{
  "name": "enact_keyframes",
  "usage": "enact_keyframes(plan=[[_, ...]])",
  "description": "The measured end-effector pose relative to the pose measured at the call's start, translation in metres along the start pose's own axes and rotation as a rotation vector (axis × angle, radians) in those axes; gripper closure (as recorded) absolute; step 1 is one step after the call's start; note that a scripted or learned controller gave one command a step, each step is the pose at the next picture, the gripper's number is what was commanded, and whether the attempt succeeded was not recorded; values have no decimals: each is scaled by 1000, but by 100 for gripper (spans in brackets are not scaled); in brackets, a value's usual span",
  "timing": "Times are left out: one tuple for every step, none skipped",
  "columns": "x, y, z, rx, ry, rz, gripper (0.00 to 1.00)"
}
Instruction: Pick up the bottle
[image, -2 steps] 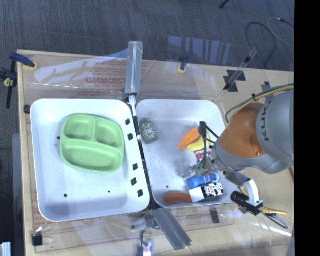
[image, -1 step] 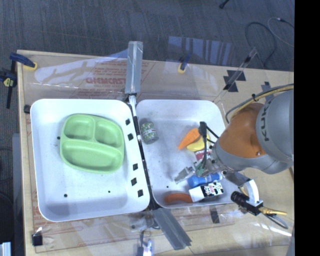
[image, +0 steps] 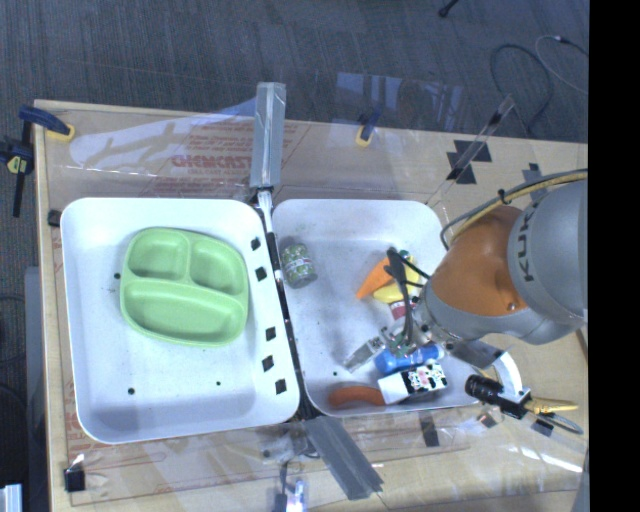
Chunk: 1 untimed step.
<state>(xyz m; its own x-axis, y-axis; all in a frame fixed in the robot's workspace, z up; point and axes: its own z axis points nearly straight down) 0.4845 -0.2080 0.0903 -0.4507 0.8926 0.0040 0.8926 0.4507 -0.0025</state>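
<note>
A white bottle (image: 413, 382) with a black-spotted label and a blue end lies on its side near the front edge of the right bin (image: 330, 225). My gripper (image: 392, 346) hangs low just behind and above it, under the grey arm with the orange band (image: 478, 275), which reaches in from the right. The gripper's tip is close to the bottle's blue end, and I cannot tell whether they touch. The wrist hides part of the bottle's far side.
In the right bin, a small greenish jar (image: 297, 263) sits at the back left, an orange-and-yellow object (image: 378, 284) lies mid-bin, and a red-brown sausage shape (image: 350, 397) rests at the front. The left bin (image: 85, 360) holds a green divided plate (image: 185, 286).
</note>
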Motion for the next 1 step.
enact_keyframes(plan=[[2, -7, 0, 1, 1, 2, 0]])
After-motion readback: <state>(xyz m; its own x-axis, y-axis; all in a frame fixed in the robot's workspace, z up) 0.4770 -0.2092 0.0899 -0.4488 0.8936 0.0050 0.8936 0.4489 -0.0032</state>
